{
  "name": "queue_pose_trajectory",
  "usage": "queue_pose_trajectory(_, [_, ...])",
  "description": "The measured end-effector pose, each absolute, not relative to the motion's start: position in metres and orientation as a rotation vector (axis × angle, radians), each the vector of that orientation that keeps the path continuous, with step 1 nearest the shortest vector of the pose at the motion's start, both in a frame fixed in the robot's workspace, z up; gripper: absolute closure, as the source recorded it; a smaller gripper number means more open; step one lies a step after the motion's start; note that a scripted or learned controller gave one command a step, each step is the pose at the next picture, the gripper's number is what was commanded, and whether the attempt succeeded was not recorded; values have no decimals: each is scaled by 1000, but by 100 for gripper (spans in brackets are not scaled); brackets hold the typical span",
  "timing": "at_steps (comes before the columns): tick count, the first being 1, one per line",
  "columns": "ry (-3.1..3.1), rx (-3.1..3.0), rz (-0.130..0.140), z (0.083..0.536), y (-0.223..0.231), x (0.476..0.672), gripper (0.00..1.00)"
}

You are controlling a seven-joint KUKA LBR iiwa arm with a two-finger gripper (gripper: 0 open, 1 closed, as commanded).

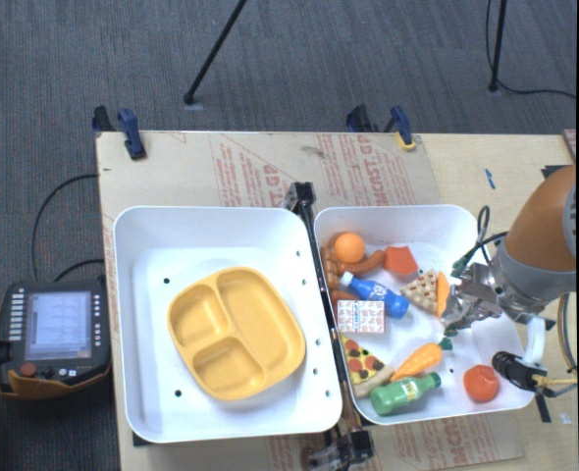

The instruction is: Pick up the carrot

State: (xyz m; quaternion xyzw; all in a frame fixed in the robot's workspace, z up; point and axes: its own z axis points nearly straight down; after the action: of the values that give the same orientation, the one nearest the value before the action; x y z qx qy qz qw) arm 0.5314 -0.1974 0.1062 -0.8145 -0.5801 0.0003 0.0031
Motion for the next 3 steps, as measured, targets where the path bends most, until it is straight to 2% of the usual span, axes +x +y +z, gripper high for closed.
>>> queue_pose_trajectory(1, [-1817, -2555, 1, 106, -197, 531, 0])
queue_pose_trajectory(2, [-1815, -2555, 1, 116, -198, 531, 100])
queue_pose_trajectory(3, [-1814, -2555, 1, 116, -198, 531, 0])
